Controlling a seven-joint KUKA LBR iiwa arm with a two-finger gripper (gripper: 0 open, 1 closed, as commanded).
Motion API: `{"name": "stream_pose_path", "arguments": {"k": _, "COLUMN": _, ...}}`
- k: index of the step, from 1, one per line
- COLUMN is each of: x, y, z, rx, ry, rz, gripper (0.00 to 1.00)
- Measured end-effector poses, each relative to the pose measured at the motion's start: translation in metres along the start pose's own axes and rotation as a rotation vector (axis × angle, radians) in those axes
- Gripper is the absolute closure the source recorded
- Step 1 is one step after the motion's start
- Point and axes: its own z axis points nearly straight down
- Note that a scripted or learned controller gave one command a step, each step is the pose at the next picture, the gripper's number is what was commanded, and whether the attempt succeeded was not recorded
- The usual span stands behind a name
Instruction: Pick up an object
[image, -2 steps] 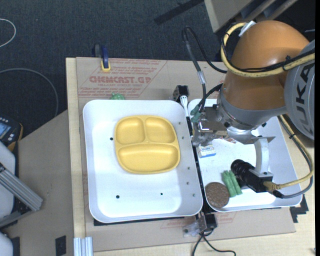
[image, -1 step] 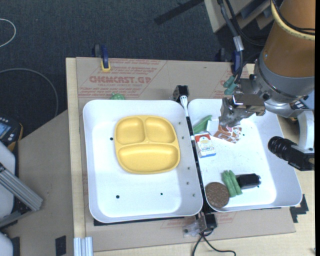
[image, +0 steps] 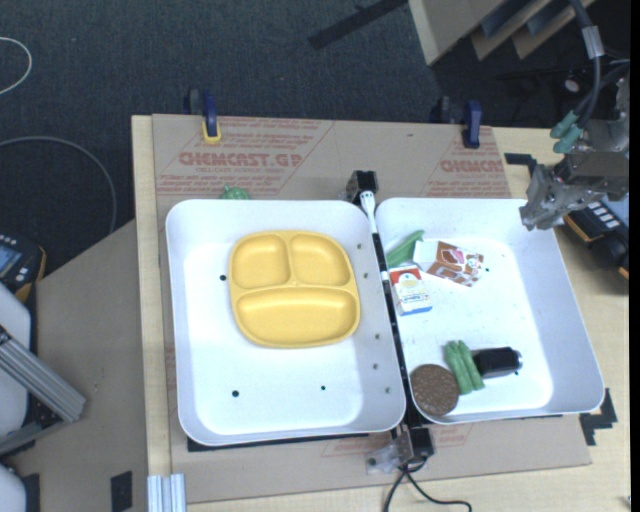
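A: Two white bins are sitting side by side on the bench. The left bin (image: 200, 330) is holding one yellow divided plate (image: 293, 288), which has three compartments.

B: And the right bin (image: 560, 300)? How many things are lying in it?

A: I am counting six. One small red and white carton (image: 410, 289) is lying near the left wall. One green flat piece (image: 404, 247) is resting just above it, tilted. One printed packet (image: 456, 264), white with red and brown, is lying to the right of the carton. Lower down, one round brown disc (image: 435, 389) is sitting in the front left corner. One green ribbed object (image: 463, 364) is touching the disc at its upper right side, and one black object (image: 497, 361) is lying just beside the green one, on its right.

B: Where is the gripper (image: 545, 205) standing?

A: It is hanging at the far right corner of the right bin, over the rim, well apart from all six things. Nothing is showing between its fingers, but they are blurred and I cannot tell if they are spread or closed.

B: Anything more?

A: Two blue clamps (image: 209, 108) are holding the cardboard sheet (image: 330, 150) at the far edge, one on each side.
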Motion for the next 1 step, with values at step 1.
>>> {"name": "stream_pose_path", "arguments": {"k": 1, "x": -0.1249, "y": -0.0001, "z": -0.0658, "rx": -0.001, "ry": -0.005, "rz": 0.007, "gripper": 1.00}}
